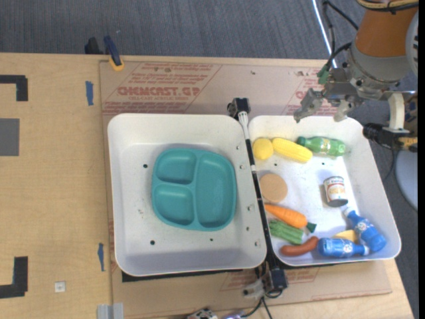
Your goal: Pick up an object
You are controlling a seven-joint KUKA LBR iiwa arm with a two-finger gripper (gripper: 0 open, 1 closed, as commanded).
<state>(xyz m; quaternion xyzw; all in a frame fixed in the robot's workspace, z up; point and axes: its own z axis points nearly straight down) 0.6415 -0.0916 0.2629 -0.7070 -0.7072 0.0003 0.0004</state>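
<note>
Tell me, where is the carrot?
The carrot lies in the right bin, near its left wall, between the round cookie and the green beans.

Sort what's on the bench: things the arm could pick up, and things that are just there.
Pickable, right bin: lemon, corn, green bottle, cookie, can, carrot, sausage, blue bottles. Gripper open above them.

Just there: teal tray, clamps, blue tape.

Teal divided plate (194,187), white bins (126,198), yellow corn (292,149), green bottle (322,145), orange carrot (287,214), blue bottles (352,239).
</note>
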